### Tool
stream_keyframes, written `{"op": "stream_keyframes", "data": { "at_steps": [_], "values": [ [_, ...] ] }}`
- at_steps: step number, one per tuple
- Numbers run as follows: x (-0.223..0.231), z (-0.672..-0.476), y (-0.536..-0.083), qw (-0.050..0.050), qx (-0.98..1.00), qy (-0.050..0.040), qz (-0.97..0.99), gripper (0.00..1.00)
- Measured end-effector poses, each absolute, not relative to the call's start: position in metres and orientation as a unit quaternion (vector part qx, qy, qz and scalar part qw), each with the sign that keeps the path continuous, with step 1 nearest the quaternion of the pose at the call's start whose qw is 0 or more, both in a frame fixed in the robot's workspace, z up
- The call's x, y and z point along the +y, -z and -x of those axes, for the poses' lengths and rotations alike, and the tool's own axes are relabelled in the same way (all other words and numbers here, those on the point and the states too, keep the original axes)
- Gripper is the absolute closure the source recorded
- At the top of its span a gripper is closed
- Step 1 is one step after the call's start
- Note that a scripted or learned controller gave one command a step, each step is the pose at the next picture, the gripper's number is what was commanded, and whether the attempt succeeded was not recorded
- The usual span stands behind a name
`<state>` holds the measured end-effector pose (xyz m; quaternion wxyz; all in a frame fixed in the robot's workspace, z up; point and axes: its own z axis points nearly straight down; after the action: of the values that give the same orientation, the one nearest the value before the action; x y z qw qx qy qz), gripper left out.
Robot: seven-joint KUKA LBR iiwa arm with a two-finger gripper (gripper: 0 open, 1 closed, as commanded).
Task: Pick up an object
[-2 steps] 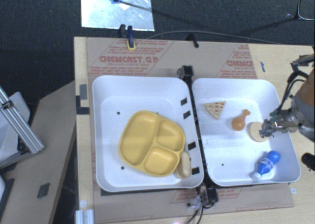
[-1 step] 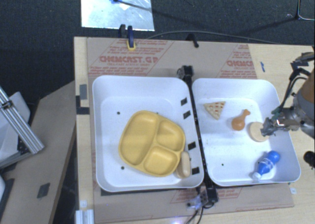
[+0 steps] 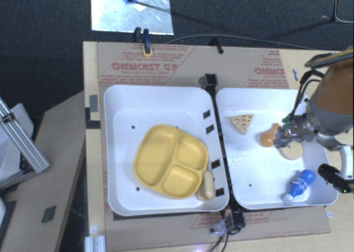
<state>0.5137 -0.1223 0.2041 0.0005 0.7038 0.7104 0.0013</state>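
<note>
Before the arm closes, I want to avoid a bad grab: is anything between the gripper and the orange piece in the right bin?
Nothing visible does. The gripper sits right beside the orange piece, with a tan round piece just below it. The pizza slice and blue bottle lie apart.

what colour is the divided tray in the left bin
Yellow; the tray shows in the camera view.

Bench: flat brown cardboard-covered bench top (image 3: 182,60), red print along its far edge.
Left: shallow white plastic bin (image 3: 124,134) resting on it.
Right: second shallow white bin (image 3: 260,98), touching the first.
</note>
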Motion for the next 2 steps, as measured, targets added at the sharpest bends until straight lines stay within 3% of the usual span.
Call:
{"op": "stream_keyframes", "data": {
  "at_steps": [2],
  "values": [
    [-0.012,-0.562,-0.221,0.001,0.71,-0.002,-0.704,1.0]
  ]
}}
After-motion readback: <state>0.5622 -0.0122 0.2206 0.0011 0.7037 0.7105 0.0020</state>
